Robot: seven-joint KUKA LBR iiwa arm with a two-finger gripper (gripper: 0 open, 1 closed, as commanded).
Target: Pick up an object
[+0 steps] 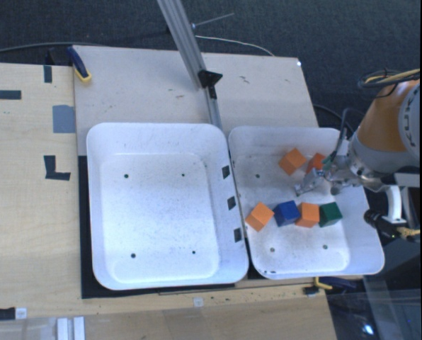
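Several small cubes lie in the right bin (296, 264). An orange cube (291, 161) sits toward the back, and beside it an orange-red cube (316, 163) is partly hidden by the gripper. Nearer the front, an orange cube (259, 216), a blue cube (287, 212), another orange cube (309, 214) and a green cube (330, 214) form a row. My gripper (311, 182) hangs low over the bin between the back cubes and the front row, just above the blue and orange cubes. I see no cube in its grasp.
The left bin (105, 211) stands beside the right one, their rims touching. A slanted metal pole (186, 41) ends at a black bracket by the bins' back edge. A blue and yellow clamp (79, 64) lies at the back left. The arm's body (388, 133) overhangs the right bin's right rim.
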